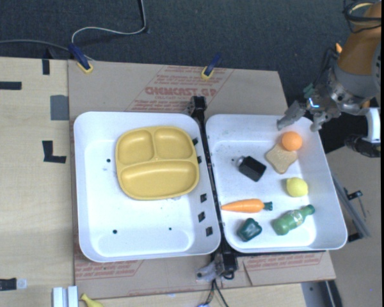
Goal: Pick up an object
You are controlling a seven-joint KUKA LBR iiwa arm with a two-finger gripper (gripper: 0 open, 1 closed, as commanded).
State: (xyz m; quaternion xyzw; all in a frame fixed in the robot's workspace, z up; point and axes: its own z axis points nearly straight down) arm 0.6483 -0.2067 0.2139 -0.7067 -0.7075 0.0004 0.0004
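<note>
The right bin (pixel 230 136) holds an orange ball (pixel 292 141), a tan bread slice (pixel 281 159), a small black block (pixel 250 167), a yellow lemon (pixel 296 187), a carrot (pixel 244 205), a green bottle (pixel 292 219) and a dark green pepper (pixel 249 229). My gripper (pixel 304 116) hangs over the bin's far right corner, just above and beside the orange ball. Its two fingers (pixel 289 116) are spread apart with nothing between them.
The left bin (pixel 93 178) carries a yellow divided plate (pixel 157 161). Both bins rest on a cardboard sheet (pixel 115 88) held by yellow clips (pixel 82 61). A cable (pixel 109 31) runs across the dark floor behind the bench.
</note>
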